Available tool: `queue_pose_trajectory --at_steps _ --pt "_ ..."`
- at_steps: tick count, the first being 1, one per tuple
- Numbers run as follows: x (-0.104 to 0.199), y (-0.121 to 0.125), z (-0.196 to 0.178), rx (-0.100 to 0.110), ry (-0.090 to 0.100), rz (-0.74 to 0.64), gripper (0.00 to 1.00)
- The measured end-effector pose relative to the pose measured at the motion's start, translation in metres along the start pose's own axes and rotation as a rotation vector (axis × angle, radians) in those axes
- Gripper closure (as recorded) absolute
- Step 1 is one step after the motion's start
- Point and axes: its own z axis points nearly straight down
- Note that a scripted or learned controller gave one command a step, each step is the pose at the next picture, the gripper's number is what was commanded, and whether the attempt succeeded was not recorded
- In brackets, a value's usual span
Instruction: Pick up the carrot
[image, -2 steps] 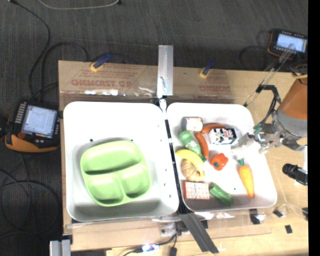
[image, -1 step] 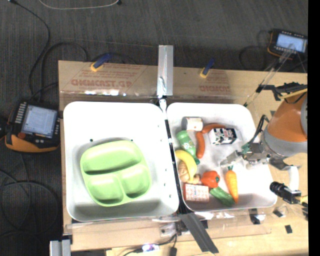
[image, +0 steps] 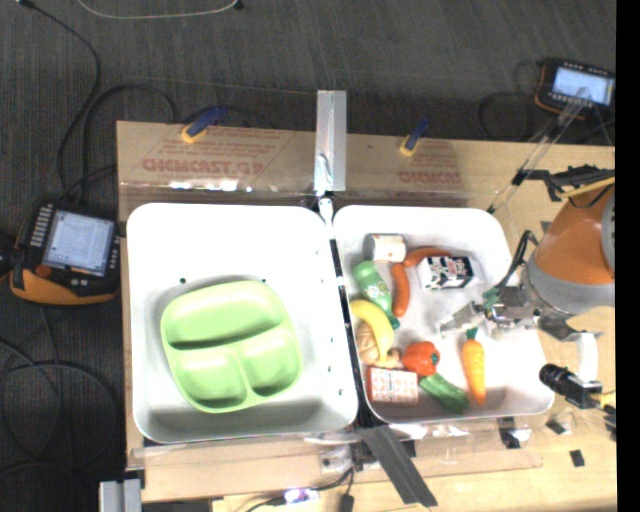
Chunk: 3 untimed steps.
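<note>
The carrot (image: 473, 370) is orange with a small green top. It lies lengthwise in the right bin (image: 500, 235) near the bin's right wall, green end pointing to the back. My gripper (image: 480, 313) hangs just behind the carrot's green end, over the bin floor, with its metal parts reaching leftward from the grey and orange wrist (image: 572, 262). Nothing shows between its tips.
The right bin also holds a milk carton (image: 445, 270), an orange sausage-like piece (image: 401, 288), a green vegetable (image: 373, 284), a banana (image: 372, 325), a red pepper (image: 421, 356), a green cucumber (image: 444, 392) and a red box (image: 392, 384). A green divided plate (image: 232, 345) lies in the left bin (image: 150, 240).
</note>
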Motion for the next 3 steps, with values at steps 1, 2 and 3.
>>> queue_pose_trajectory --at_steps 1,2,3 --pt "0.000 0.000 -0.005 0.005 0.000 -0.004 1.00" --pt "0.030 -0.029 0.014 -0.027 -0.017 0.292 1.00" --pt "0.078 -0.037 -0.086 0.005 -0.010 0.205 1.00"
